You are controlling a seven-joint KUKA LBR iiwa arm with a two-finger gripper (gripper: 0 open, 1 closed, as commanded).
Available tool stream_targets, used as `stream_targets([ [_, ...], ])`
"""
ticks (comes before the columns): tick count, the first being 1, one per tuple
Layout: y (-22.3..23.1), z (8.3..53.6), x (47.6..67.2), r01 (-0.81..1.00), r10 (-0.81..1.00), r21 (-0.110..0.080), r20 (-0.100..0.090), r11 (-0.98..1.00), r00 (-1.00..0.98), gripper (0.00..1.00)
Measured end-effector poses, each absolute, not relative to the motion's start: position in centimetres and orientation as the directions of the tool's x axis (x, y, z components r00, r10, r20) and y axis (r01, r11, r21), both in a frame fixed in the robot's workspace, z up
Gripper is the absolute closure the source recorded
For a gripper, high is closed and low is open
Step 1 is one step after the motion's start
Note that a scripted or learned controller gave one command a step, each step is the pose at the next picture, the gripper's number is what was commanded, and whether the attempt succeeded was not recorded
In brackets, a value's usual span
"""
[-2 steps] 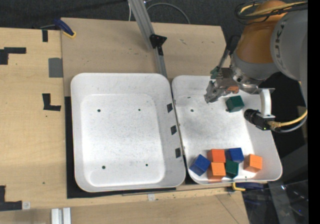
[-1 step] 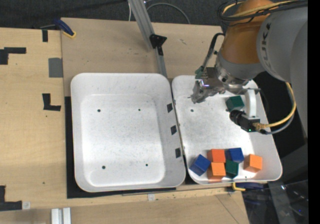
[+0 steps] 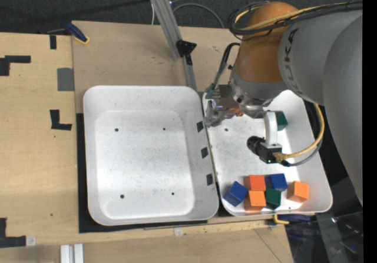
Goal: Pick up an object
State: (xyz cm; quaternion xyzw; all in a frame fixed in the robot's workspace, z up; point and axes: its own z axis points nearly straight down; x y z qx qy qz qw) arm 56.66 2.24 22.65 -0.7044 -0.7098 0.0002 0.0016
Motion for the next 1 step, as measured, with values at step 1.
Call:
stream_targets([
  [1, 7.48, 22.06, 57.12, 1.0, 1.0, -0.002, 0.001, 0.008, -0.008, 1.0],
])
